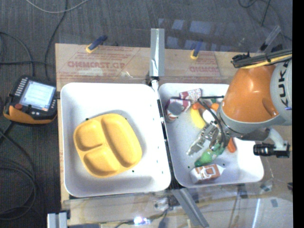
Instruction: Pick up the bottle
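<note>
Hand (202,144) just beside green bottle (212,153)

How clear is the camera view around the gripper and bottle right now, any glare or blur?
Camera view: even lighting, soft shadows in the right bin; the gripper looks slightly blurred over the green bottle, so its edges are hard to separate; faint reflections on the clear panel at top.
</note>
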`<state>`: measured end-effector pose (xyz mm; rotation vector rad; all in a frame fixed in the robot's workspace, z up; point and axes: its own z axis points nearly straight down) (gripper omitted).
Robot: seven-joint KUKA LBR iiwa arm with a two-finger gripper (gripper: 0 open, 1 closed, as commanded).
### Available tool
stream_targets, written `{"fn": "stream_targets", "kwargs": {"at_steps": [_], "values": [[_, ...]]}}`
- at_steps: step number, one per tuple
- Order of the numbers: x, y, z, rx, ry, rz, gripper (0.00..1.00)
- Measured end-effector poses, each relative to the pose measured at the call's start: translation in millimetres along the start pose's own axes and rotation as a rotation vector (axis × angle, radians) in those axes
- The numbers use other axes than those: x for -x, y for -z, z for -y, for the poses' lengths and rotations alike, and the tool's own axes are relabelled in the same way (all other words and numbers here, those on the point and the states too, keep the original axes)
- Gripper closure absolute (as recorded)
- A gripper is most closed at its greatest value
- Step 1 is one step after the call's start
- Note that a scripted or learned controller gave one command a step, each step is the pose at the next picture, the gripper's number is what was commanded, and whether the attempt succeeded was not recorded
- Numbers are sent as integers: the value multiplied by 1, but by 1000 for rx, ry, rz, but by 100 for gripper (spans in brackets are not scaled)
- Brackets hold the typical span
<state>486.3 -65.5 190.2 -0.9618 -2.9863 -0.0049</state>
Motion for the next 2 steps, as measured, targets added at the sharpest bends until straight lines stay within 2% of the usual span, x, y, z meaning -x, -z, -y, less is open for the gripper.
{"fn": "stream_targets", "kwargs": {"at_steps": [1,2], "values": [[0,0,0,0,0,0,0],[22,68,33,-2,26,6,0]]}}
